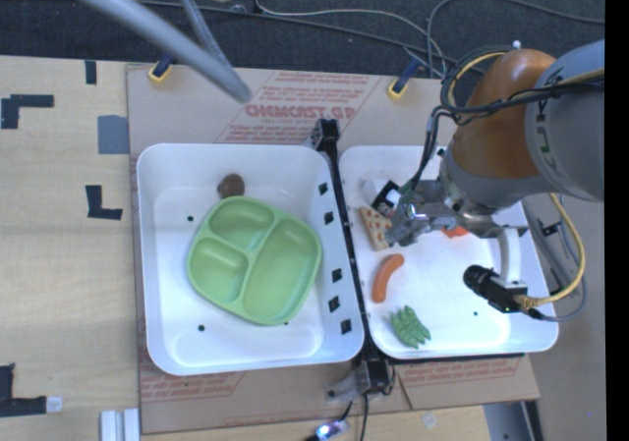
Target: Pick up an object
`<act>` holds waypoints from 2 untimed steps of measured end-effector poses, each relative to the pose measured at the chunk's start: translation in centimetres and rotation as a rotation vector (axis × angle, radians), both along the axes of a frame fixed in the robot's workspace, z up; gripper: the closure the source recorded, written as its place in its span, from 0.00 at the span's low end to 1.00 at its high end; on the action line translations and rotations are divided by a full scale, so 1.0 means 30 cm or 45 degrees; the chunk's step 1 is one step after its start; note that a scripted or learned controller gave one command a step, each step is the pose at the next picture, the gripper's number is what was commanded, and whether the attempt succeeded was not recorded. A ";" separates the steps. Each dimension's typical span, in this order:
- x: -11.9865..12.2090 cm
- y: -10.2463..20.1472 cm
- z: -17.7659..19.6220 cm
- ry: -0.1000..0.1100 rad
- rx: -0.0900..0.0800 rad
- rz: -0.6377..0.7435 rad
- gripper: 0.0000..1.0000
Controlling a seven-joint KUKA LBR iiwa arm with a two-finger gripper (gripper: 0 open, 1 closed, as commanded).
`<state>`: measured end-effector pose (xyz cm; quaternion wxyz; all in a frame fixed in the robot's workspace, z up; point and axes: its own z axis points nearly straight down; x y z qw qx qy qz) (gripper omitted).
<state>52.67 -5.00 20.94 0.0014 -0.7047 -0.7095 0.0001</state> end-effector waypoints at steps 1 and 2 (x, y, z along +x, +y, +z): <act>0.026 0.169 0.041 -0.001 0.000 0.001 1.00; 0.079 0.346 0.007 0.000 -0.001 0.001 1.00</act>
